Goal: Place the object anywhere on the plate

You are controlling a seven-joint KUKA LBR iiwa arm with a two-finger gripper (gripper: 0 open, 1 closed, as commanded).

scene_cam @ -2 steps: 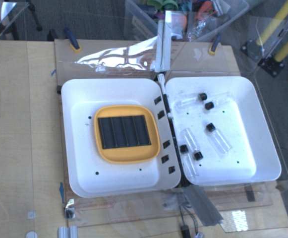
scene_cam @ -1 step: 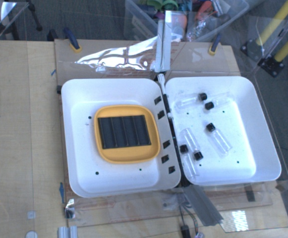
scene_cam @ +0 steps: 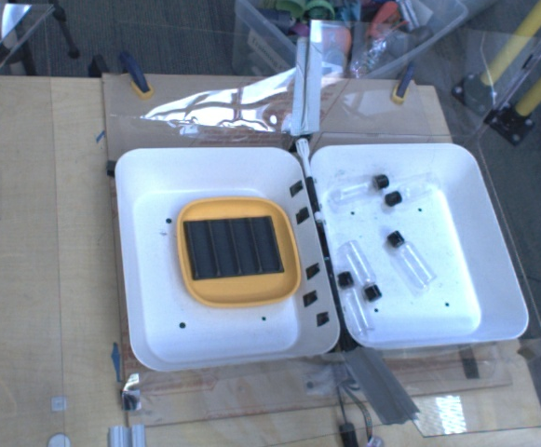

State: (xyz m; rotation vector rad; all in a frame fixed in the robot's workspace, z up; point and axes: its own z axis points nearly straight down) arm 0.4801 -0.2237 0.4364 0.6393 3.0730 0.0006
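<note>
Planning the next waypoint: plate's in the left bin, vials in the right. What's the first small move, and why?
Probably bring the arm in over the right bin above the vial lying apart near its middle. It has the most room around it, while the yellow plate in the left bin waits with nothing loose on it.

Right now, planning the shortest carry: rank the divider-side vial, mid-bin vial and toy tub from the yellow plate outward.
1. Divider-side vial, right bin, left side.
2. Mid-bin vial, same bin's centre.
3. Toy tub, behind both bins.
</note>
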